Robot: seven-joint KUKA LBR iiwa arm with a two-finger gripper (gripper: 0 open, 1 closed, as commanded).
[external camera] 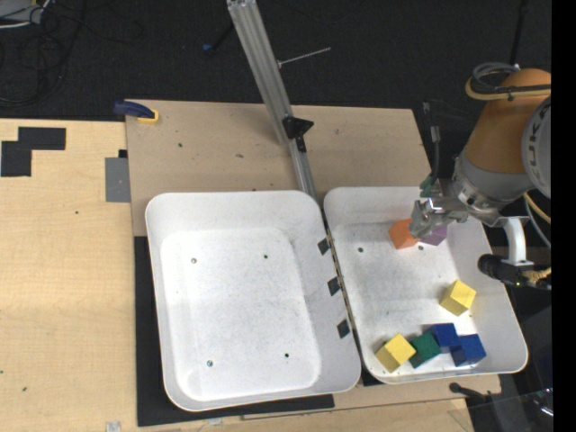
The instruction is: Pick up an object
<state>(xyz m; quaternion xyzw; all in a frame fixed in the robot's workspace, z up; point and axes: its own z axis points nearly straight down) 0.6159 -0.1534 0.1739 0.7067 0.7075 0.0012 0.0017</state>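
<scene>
Here the grey arm with its orange band [499, 138] reaches in from the right edge of the pale wooden worktop [225, 147] and ends in a small metal pincer [428, 214], which hangs over the far part of the right shallow white bin [353, 207]. Whether the pincer is spread or pressed together cannot be told, since its tip is too small and dark against the blocks under it.

Directly below the pincer sit a small orange block [403, 235] and a purple block [435, 232], side by side and touching or nearly so; the pincer looks to be at or just above them, and no block can be seen between its tips.

Nearer the bin's right wall lies a yellow cube [458, 297], tilted and apart from the rest. Along the bin's near edge a cluster is packed together: a second yellow cube [394, 352], a green block [424, 346], and two blue blocks [457, 344] toward the near right corner.

The left shallow white bin [236, 297] lies just beside the right one. A slanted aluminium rail [270, 84] rises from the worktop's far side between the bins.
</scene>
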